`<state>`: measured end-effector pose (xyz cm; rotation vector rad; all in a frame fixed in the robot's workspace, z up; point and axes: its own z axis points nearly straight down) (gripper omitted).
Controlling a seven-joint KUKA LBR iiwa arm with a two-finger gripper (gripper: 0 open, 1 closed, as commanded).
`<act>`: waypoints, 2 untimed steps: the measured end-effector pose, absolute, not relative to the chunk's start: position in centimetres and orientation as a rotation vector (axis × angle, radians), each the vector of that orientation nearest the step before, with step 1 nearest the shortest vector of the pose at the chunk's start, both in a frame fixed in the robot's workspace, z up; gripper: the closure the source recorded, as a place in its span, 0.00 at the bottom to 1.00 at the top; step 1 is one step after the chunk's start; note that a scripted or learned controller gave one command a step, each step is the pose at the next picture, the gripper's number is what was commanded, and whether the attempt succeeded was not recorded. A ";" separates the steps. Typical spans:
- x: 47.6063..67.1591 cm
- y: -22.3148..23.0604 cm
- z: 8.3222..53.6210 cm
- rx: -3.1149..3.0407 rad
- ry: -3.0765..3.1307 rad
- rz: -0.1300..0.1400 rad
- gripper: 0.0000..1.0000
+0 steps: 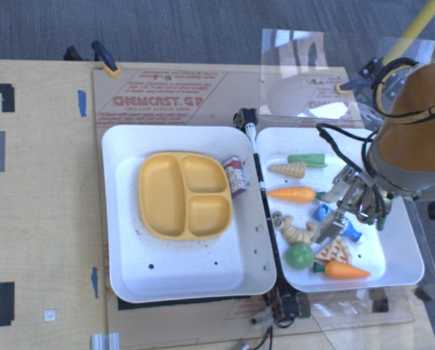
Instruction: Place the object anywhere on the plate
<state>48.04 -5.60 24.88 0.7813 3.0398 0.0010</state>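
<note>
A yellow plate (pixel 182 194) with three compartments lies in the left bin (pixel 130 268). A small maroon and white can (pixel 235 175) lies against the plate's right rim. My gripper (pixel 330 229) hangs low over the middle of the right bin (pixel 400 257), among the toy foods. Right around it are a blue piece (pixel 322 212), a tan bone-shaped toy (pixel 295 230) and a pizza slice (pixel 334 254). The arm hides part of the blue piece. I see nothing lifted off the bin floor.
The right bin also holds a green bar (pixel 307 160), an ice cream cone (pixel 288 170), two carrots (pixel 293 193) (pixel 344 271) and a green ball (pixel 300 255). A black divider clamp (pixel 247 119) sits between the bins. A clear plastic sheet (pixel 298 71) lies behind the right bin.
</note>
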 end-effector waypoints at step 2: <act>48.0 -5.6 24.9 0.781 3.040 0.001 0.00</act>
